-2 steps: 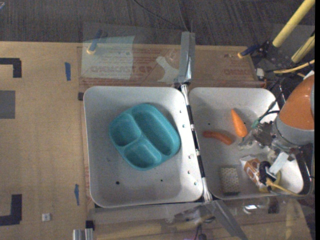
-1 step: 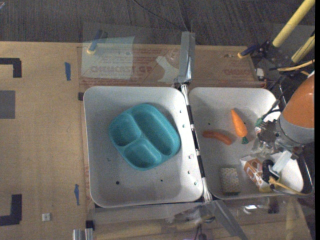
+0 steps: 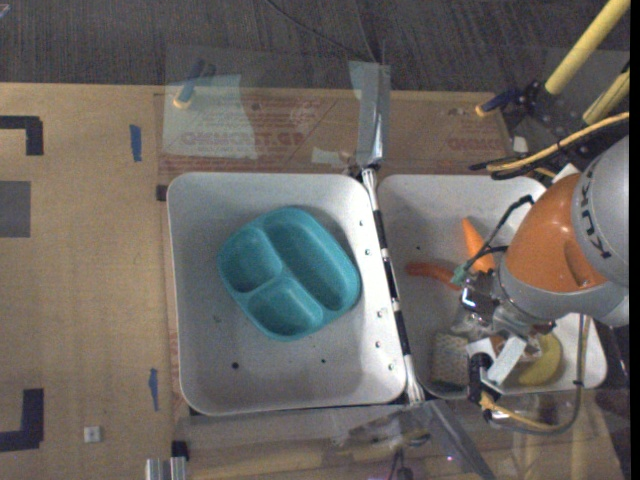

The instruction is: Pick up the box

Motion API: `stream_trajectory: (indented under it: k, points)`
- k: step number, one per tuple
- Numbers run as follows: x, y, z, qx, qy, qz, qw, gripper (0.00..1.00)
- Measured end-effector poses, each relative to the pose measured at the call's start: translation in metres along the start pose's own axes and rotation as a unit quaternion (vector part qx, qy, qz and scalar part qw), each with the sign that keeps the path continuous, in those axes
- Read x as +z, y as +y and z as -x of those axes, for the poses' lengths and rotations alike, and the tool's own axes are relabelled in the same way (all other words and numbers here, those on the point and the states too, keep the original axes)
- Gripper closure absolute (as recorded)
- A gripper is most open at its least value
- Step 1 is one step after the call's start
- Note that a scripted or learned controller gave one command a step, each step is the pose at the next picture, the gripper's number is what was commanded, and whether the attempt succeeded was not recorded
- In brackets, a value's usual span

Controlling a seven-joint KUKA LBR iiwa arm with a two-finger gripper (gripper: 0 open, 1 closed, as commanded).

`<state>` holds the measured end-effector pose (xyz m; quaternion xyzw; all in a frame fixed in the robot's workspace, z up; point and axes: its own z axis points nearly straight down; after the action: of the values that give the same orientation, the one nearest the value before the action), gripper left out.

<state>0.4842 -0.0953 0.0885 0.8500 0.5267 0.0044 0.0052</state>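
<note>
Gripper (image 3: 490, 364) is hanging low over the right bin's (image 3: 420, 208) near edge, just beside the box (image 3: 450, 356) lying in its near-left corner. Can't tell if it's gripping. Box isn't looking lifted yet, imo.

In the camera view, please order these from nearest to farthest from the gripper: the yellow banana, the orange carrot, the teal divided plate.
Measured from the gripper in the right bin:
1. Yellow banana, just beside the gripper, at the bin's near right corner.
2. Orange carrot, farther up the same bin, partly behind the arm.
3. Teal divided plate, across the divider in the left bin.
</note>
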Motion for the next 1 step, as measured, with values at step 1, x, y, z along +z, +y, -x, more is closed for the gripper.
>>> stream_trajectory:
  k: [1]
  points:
    - [-0.0928,-0.0305,-0.0638,0.014,-0.002,-0.009,0.9999,1.00]
